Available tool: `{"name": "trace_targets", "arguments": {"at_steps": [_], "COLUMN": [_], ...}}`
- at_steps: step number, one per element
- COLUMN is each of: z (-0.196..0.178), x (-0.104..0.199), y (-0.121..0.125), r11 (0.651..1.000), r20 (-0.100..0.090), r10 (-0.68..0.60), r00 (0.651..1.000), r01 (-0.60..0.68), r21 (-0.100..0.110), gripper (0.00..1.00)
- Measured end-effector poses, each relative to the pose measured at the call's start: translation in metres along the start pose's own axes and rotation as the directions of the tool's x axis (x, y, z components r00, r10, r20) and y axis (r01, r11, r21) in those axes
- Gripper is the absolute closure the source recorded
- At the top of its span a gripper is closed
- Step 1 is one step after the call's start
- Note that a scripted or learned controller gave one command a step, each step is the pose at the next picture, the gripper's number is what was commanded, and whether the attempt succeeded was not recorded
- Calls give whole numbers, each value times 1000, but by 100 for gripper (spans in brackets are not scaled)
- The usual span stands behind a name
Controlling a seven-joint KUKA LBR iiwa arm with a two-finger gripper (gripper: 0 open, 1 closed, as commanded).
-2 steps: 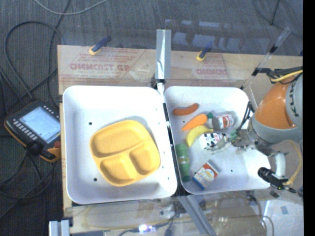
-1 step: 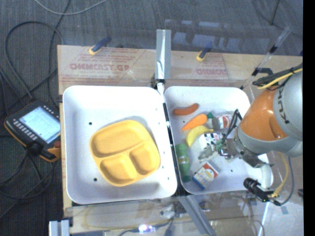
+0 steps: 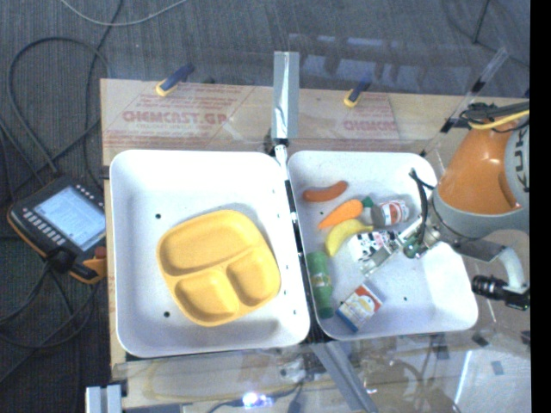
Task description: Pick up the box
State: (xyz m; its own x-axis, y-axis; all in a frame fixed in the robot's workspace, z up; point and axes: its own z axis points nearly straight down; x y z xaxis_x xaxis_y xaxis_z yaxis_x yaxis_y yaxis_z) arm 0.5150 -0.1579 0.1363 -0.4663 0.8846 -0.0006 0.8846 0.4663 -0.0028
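The box (image 3: 359, 306) is a small carton, white with orange and blue print, lying tilted near the front edge of the right bin (image 3: 448, 304). My gripper (image 3: 384, 246) reaches in from the right and hangs over the middle of that bin, behind and slightly right of the box and apart from it. Its tip is beside a yellow banana (image 3: 342, 235). The grey arm with its orange band (image 3: 482, 175) covers the bin's right rear corner.
The right bin also holds a sausage (image 3: 325, 192), an orange carrot (image 3: 340, 213), a small can (image 3: 392, 211) and a green bottle (image 3: 320, 279) along its left wall. A yellow divided plate (image 3: 219, 267) lies in the left bin (image 3: 138, 231).
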Motion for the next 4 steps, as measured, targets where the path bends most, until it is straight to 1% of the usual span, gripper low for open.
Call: {"name": "trace_targets", "arguments": {"at_steps": [1,2,3,4], "z": [46,36,-46,-46], "x": [30,31,117,116], "y": [-15,-14,25,25], "r11": [991,992,905,905], "r20": [11,8,-1,0], "r10": [130,129,425,426], "r00": [991,992,905,905], "r01": [-130,-129,-425,-426], "r21": [-12,-14,2,2], "gripper": [0,100,100,0]}}
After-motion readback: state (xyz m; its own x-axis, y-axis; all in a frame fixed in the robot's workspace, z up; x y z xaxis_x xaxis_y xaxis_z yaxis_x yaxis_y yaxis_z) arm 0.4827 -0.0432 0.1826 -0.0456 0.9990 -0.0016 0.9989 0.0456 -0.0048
